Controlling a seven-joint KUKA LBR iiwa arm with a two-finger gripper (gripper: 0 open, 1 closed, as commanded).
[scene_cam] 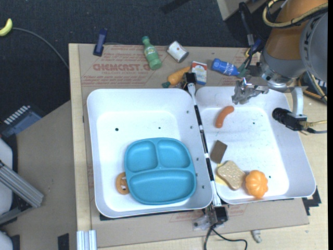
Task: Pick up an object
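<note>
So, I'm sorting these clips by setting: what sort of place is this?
Probably a robotics lab test bench, not a kitchen: two white bins on a board, toy food such as a sausage and bread slice, and the gripper above the right bin.

1 fixed overhead camera, slanting down on 2 bins (99, 119).

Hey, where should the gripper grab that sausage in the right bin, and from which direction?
Grip the sausage across its narrow middle, coming straight down from above. It lies flat on the right bin floor, slanting from upper right to lower left, with open floor on both long sides, so the fingers would likely fit either side if turned crosswise to its length. The gripper hangs just above and right of it.
</note>
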